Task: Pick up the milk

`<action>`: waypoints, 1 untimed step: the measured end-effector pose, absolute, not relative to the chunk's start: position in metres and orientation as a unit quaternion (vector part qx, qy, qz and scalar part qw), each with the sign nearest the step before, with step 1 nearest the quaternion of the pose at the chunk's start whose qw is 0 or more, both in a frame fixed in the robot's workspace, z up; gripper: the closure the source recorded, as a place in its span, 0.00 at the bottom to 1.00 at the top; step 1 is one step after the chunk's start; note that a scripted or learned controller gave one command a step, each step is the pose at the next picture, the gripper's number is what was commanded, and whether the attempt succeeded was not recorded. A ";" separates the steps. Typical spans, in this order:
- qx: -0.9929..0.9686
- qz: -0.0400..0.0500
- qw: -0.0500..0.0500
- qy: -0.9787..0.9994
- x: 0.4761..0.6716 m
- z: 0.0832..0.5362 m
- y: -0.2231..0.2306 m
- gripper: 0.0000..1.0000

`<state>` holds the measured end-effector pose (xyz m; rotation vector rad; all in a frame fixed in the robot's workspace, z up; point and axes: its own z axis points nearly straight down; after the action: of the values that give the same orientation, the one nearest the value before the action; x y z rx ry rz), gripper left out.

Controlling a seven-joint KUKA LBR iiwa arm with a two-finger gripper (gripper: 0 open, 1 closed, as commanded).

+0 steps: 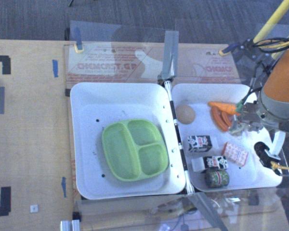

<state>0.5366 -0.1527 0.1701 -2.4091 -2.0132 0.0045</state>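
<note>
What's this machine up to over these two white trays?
A robot arm reaches in over the right bin, which holds small grocery items: two black-and-white milk cartons, a carrot, a green can and a pink packet. Its gripper hangs near the carrot, holding nothing visible. The left bin holds a green divided plate.

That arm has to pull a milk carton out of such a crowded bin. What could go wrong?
Two look-alike black-and-white cow-print milk cartons could confuse the pick. The lower one sits tight against a dark green can, which might get bumped or dragged. The gripper hangs beside the orange carrots, away from both cartons, so it might nudge them.
</note>
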 end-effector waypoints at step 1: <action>-0.749 0.000 -0.001 -0.663 0.503 0.086 -0.105 1.00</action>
<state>0.5030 -0.1047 0.0859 -2.3544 -2.0829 -0.0013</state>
